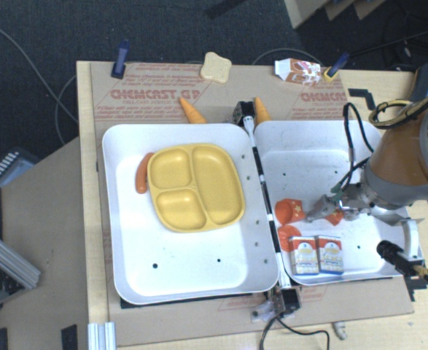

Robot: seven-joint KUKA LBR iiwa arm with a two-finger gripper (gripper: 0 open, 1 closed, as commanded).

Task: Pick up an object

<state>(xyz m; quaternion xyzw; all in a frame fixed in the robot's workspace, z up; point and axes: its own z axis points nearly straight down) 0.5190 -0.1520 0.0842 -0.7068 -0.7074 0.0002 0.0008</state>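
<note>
In the right bin (pixel 308 155), my gripper (pixel 328 211) hangs low over the middle of the floor, reaching in from the right. A small red piece (pixel 336 218) shows right at its tip; I cannot tell whether it is held. Just left of the gripper lies an orange-red tomato-like object (pixel 289 210). Two small cartons (pixel 317 256) lie side by side at the front of this bin, below the gripper.
The left bin (pixel 184 275) holds a yellow divided plate (pixel 196 187) with a red sausage (pixel 141 175) beside its left edge. Behind the bins lie two carrots (pixel 192 111), a bread piece (pixel 216 67) and a wrapper (pixel 298 70). Cables (pixel 356 133) loop over the right bin.
</note>
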